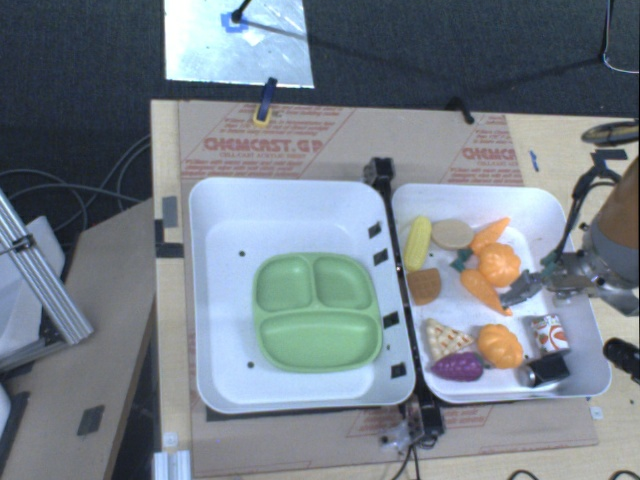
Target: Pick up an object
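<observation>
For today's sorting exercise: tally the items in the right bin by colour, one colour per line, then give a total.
Orange: 4
Yellow: 1
Tan or brown: 3
Purple: 1
Black: 1
White with red: 1
Total: 11

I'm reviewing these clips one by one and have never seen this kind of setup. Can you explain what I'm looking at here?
One camera looks down at a slant on a bench with two shallow white bins. The left bin holds a green divided plate. The right bin holds toy food: a yellow corn cob, orange pieces, a pizza slice, a purple item, plus a small carton. The grey robot arm comes in from the right; its gripper sits low over the right bin, by the orange pieces. Nothing is visibly held.
</observation>
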